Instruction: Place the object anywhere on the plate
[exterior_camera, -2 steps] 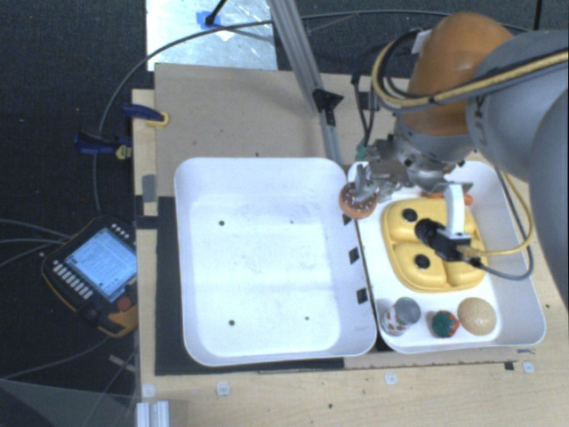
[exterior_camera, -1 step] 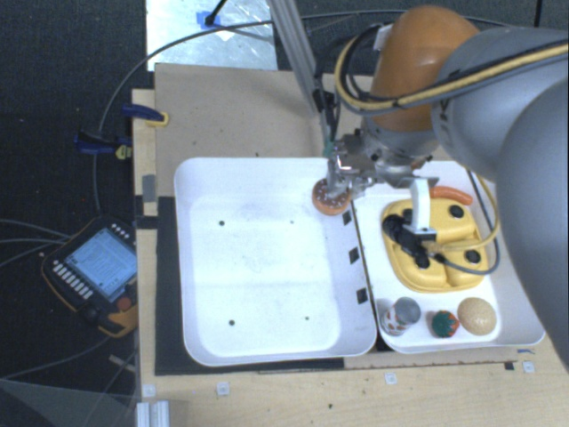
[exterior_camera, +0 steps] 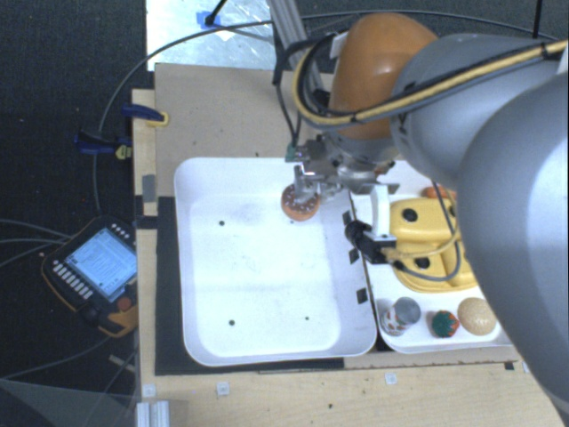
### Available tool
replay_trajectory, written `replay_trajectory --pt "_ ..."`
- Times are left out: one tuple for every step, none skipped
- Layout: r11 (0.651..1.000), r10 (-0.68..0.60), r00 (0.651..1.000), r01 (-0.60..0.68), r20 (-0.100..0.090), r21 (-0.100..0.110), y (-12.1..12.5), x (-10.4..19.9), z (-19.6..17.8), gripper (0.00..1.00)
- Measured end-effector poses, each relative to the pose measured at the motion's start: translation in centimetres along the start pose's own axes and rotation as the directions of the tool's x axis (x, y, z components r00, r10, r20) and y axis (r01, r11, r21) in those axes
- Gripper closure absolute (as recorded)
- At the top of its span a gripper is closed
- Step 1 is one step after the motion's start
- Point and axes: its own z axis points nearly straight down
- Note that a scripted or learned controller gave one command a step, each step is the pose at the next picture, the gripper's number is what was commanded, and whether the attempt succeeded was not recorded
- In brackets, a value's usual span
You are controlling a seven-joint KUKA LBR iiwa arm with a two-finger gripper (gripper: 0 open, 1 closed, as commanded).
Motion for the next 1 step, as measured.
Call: replay_trajectory --pt "1.0 0.004 1.0 -0.004 0.002 0.0 0.04 -0.33 -0.04 0.0"
